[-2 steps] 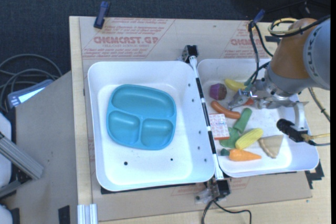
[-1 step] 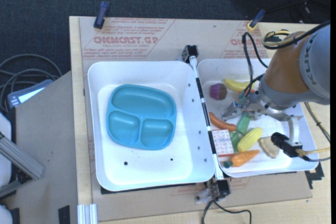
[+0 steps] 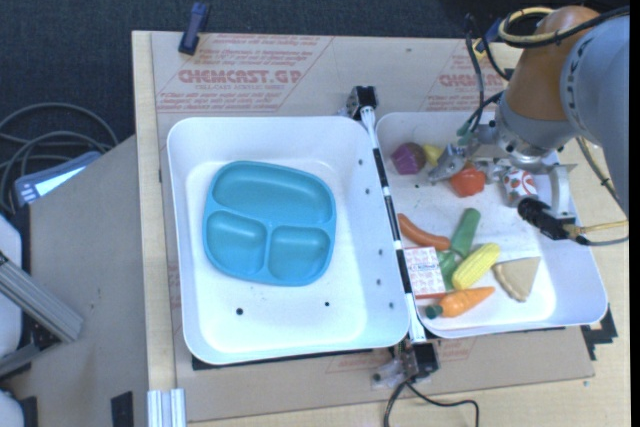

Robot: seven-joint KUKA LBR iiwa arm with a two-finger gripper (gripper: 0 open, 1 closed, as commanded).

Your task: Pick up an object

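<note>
Right bin (image 3: 575, 300), near end: toy carrot (image 3: 464, 300), a wedge of bread (image 3: 516, 277), corn cob (image 3: 474, 264), a small red-and-white packet (image 3: 424, 272). Further back: green cucumber (image 3: 464, 230), orange chili pepper (image 3: 424, 234). Far end: purple onion-like piece (image 3: 407, 158), a yellow bit (image 3: 431, 154). Gripper (image 3: 462, 167) sits low over a red tomato (image 3: 467, 182), fingers right at it; spread or pinching, can't tell. Left bin (image 3: 190, 150) carries a blue sectioned plate (image 3: 268, 222). Surface (image 3: 240, 75) far-left has a blue clip (image 3: 193, 27).
</note>
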